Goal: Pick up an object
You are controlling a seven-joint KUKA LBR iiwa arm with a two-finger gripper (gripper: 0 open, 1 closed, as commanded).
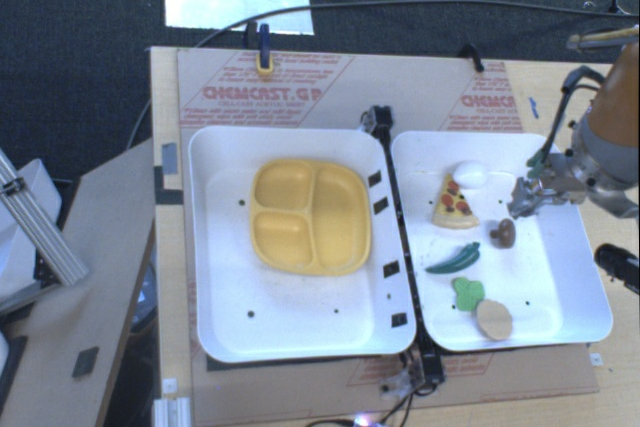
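The tool [522, 200] hangs low over the right bin [585, 255], just above a small brown lump [503, 233], and I cannot tell whether it is spread or closed. The lump lies just right of the pizza slice [456, 203], with the white egg [469, 175] a little further back. It looks light, rigid and rounded (likely a plastic toy), so it may roll; gripping across its middle seems safest.

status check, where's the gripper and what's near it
Gripper low over the right bin, nothing seen between its fingers. Nearest: brown piece just below it. Pizza slice, white egg alongside, apart.
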